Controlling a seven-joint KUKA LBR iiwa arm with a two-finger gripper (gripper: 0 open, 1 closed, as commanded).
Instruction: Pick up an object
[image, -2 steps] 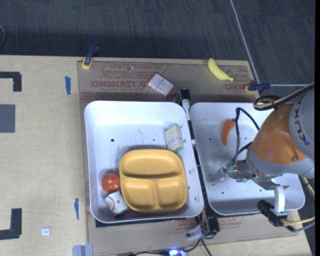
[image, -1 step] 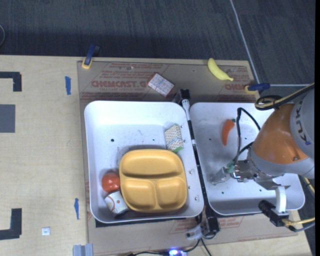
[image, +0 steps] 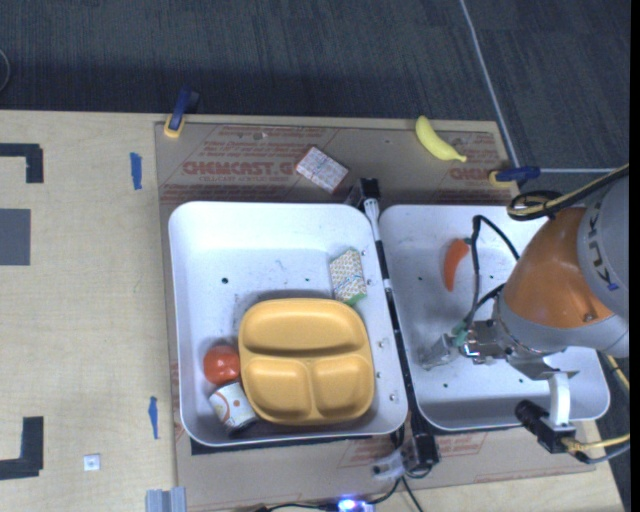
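We couldn't tell the jaw state; gripper (image: 440, 350) sat low in the right bin (image: 590, 400), possibly touching its floor. Orange carrot-like piece (image: 455, 262) lay well apart, up-bin. Yellow divided tray (image: 305, 360) filled the left bin (image: 190, 300).

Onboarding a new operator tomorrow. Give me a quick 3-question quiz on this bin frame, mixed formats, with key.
1. True or false: the yellow compartment tray lies in the left bin.
2. Multiple choice: which bin does the hand hang over? A) the left bin B) the right bin C) neither, it is over the cardboard
3. Fill in: the yellow banana lies outside both bins, on the ______ behind them.

Key: 1 true; 2 B; 3 cardboard
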